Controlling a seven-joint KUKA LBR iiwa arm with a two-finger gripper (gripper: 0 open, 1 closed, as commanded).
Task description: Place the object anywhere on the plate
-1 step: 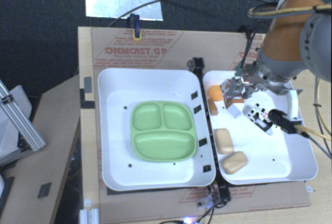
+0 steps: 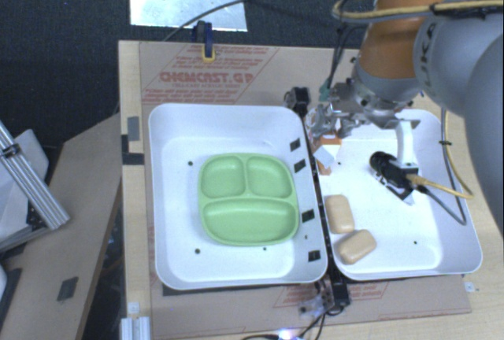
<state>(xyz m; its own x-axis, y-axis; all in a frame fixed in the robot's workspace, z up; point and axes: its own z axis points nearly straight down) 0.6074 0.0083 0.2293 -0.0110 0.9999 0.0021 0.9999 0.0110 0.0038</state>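
The arm is reaching in from the right, and its pincer is hanging over the far left corner of the right bin, close to the wall the two bins are sharing. Whether the pincer is spread or pressed together I cannot tell, and nothing is showing clearly in its grip. A small orange scrap is lying just beneath it on the bin floor. Two tan blocks are lying in the right bin near its left wall: one is sitting midway along, the other just nearer and slightly to the right, tilted. The green plate, divided into three sections, is lying flat in the middle of the left bin, with nothing on it. Both bins are resting on the counter
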